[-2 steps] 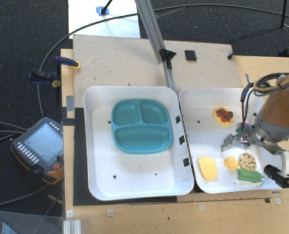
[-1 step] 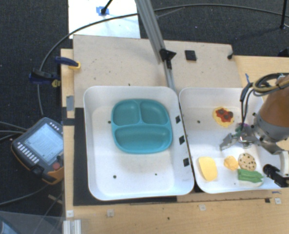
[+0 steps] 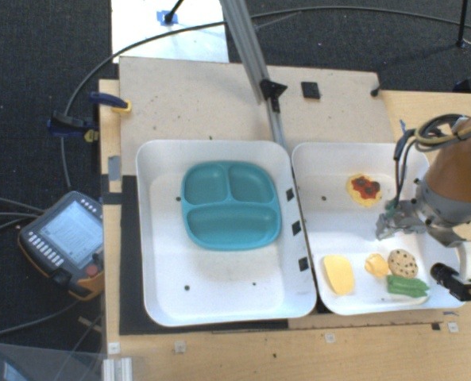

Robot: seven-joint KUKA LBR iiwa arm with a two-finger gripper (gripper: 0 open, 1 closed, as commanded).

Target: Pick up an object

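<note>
Toy food is what I'm after, and all of it sits in the right bin (image 3: pixel 314 165), so I'll work down from the big things. My arm (image 3: pixel 457 177) comes in from the right, its orange band hanging over that bin's right side. The left bin (image 3: pixel 160 292) carries a teal divided plate (image 3: pixel 231 205) and nothing I would go for. On the right bin floor, a round piece with a red centre (image 3: pixel 365 189) lies toward the far side, well apart from the rest. Along the near edge I see a yellow slab (image 3: pixel 339 275), a small yellow piece (image 3: pixel 376 264), a speckled cookie (image 3: pixel 402 263) and a green pod (image 3: pixel 407 286), the last three bunched together and just about touching.

My gripper (image 3: pixel 394 222) hangs between the red-centred piece and that near cluster. I cannot tell from this slant whether it is spread or closed, and I see nothing caught in it. My read is that no pick has been made yet.

The relation that matters: the small yellow piece and the cookie lie just toward me from the tool, a short way nearer the bin's front edge. The pod's long axis runs left to right along that edge. I judge the crowding risky, since closing on one piece could nudge its neighbours
</note>
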